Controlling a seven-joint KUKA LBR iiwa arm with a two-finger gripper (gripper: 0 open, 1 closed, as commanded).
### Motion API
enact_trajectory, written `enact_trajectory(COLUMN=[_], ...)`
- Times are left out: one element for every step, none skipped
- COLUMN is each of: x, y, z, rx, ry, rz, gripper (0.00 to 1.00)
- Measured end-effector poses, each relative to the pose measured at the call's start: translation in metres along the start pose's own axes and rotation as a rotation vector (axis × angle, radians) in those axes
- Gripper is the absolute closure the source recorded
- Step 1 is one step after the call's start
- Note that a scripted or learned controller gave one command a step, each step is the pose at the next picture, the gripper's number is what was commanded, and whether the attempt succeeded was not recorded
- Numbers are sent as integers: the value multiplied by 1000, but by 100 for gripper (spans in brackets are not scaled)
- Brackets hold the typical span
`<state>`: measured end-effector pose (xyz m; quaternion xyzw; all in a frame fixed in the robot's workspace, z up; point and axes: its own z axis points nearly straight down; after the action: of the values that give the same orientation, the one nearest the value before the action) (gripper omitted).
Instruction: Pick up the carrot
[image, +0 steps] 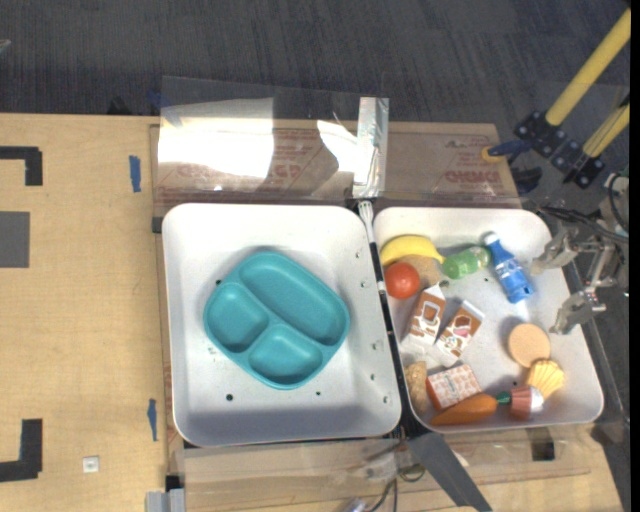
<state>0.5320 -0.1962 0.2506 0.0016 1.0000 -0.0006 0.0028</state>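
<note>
My claw (578, 285) hovered at the right bin's (585, 385) right edge; couldn't tell its state. Carrot (463, 410) lay at the bin's near edge, beside a red carton (452, 383).

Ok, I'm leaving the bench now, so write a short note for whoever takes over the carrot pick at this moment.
Pincer: at the right edge of the right bin, above its rim, holding nothing; too faint to tell if open or shut.
Carrot: lying flat along the near wall of the right bin, beside a small red carton and a yellow shell-shaped toy.
Teal divided plate: in the left bin.
Done: nothing yet; the carrot is ungrasped.
Left: move to the carrot, descend, close, lift.
</note>
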Motion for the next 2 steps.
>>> enact_trajectory(x=[36,34], y=[-7,-6], z=[155,144], rx=[1,2], ry=[-3,-8], rz=[174,171], gripper=[0,100])
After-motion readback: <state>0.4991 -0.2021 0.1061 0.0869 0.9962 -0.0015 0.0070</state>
